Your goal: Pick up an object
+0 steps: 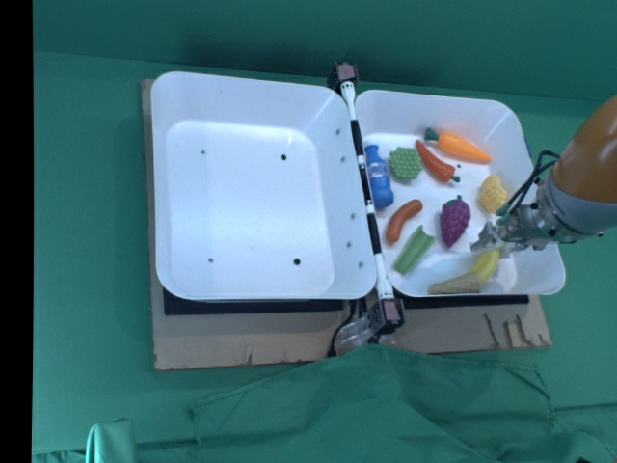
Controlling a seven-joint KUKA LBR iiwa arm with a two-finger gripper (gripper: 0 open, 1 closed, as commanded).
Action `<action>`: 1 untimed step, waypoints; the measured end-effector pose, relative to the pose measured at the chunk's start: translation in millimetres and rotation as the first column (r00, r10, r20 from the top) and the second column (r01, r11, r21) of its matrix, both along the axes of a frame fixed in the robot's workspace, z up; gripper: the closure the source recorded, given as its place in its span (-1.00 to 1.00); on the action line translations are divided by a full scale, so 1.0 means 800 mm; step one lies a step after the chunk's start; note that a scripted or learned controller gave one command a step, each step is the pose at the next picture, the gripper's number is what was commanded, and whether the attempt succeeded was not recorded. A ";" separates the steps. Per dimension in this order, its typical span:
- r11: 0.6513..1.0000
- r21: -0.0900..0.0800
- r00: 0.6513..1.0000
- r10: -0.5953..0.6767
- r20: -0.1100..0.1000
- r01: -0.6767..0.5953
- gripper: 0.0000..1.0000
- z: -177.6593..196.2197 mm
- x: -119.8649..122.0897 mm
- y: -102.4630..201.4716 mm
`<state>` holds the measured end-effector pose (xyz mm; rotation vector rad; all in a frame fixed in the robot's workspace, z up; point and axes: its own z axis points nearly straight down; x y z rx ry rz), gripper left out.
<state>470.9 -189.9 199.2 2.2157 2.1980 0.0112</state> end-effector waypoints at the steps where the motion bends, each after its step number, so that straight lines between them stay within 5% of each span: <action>1: 1.000 -0.003 1.000 -0.004 0.005 0.004 1.00 0.014 0.001 -0.002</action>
